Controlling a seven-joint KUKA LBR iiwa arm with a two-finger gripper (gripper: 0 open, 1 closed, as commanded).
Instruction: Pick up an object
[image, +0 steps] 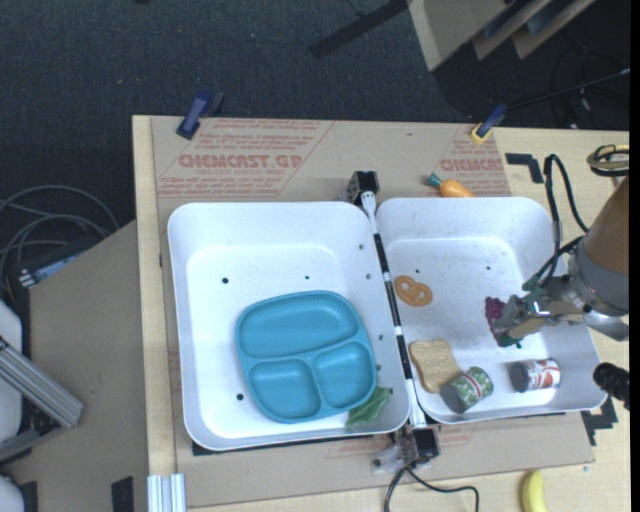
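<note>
My gripper (517, 325) hangs low over the right side of the right bin (470, 222). It is right against a small dark purple object (494, 309), with a bit of green showing just under it. Also in this bin are a pretzel (412, 291), a slice of bread (434, 364), a green can (468, 388) lying on its side, and a red and white can (535, 376) just below the gripper. Whether the purple object is held is not visible.
The left bin (200, 240) holds a blue divided plate (305, 354) and a green leafy item (368, 408) at its front right corner. A small carrot (452, 187) lies behind the right bin, and a banana (533, 492) lies in front of it. Black cables (553, 190) run along the right edge.
</note>
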